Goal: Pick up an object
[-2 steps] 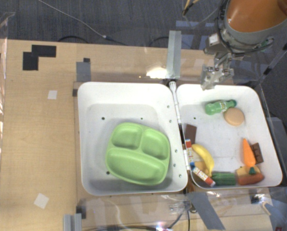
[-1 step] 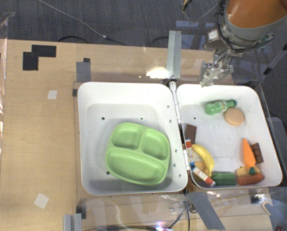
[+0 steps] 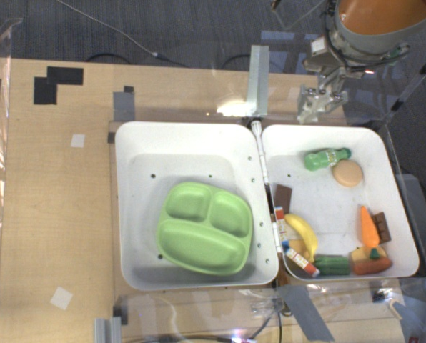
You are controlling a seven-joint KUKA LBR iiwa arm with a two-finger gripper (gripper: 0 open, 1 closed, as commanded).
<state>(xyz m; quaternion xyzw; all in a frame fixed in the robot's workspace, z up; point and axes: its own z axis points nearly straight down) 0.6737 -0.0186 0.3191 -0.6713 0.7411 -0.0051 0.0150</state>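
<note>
End effector (image 3: 317, 107): above the right bin's far rim, grip state cannot be told
Green bottle (image 3: 326, 158): just below it
Green tray (image 3: 204, 227): lower left, well apart

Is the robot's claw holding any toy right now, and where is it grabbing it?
No toy. The gripper hangs above the right bin's far edge with nothing between its fingers.

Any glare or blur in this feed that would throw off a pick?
Camera view: bright glare patch on the bench just above the bins; claw looks soft and see-through against the bench; items in the right bin are evenly lit and sharp, with faint shadows.
</note>
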